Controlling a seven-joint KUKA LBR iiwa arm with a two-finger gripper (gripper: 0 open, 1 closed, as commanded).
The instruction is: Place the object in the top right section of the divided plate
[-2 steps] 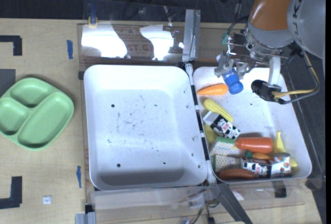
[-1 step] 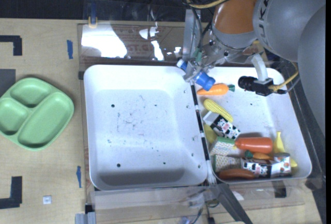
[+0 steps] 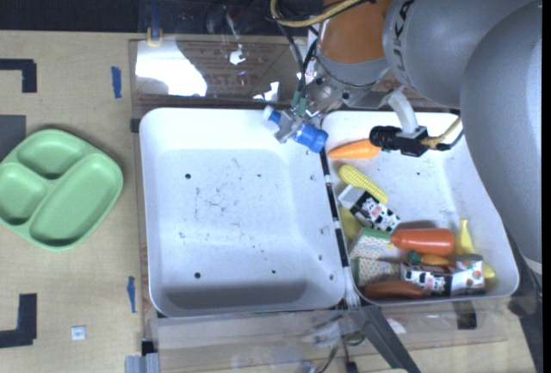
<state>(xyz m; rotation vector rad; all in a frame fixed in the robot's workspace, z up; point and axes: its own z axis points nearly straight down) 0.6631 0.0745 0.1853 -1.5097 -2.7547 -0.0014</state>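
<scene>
A green divided plate (image 3: 76, 201) lies on the bench at the far left, outside the bins, with nothing in its three sections. My gripper (image 3: 300, 115) hangs over the far end of the rim between the two bins. A small blue object (image 3: 306, 137) sits directly under it, at the top right corner of the left bin (image 3: 224, 216). The wrist hides how the gripper and that object meet, so I cannot tell whether it is held.
The right bin (image 3: 482, 190) holds several toy foods: a carrot (image 3: 353, 151), a corn cob (image 3: 362, 183), a cow-patterned piece (image 3: 376, 213), a red-orange piece (image 3: 422, 239) and a banana (image 3: 466, 235). The arm's grey body covers the upper right.
</scene>
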